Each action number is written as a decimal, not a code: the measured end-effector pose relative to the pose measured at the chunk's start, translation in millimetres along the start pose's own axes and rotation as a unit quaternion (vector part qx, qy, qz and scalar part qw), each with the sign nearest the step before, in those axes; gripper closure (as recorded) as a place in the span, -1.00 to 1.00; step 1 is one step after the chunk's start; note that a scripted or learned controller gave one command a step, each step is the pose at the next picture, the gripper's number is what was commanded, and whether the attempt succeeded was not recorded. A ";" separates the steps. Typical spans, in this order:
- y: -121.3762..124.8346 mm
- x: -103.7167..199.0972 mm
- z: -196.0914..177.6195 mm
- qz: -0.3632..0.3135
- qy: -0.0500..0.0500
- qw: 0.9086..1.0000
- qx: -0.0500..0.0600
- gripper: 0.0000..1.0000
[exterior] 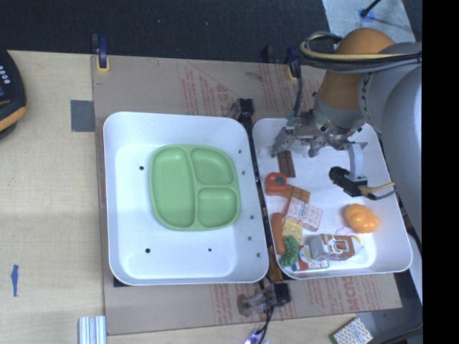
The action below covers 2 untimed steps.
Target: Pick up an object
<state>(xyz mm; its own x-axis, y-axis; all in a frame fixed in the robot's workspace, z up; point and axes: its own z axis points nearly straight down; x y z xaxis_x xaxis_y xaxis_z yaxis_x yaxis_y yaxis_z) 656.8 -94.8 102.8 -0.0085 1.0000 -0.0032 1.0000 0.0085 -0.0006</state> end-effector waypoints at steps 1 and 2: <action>-0.7 1.2 11.0 0.001 0.001 1.000 0.002 -1.00; -0.3 0.2 -0.6 0.000 0.001 1.000 0.002 1.00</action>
<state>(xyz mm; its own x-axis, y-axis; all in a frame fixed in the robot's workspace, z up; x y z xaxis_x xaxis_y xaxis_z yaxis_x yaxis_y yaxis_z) 656.5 -94.7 103.4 -0.0080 1.0000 -0.0019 1.0000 0.0080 -0.0050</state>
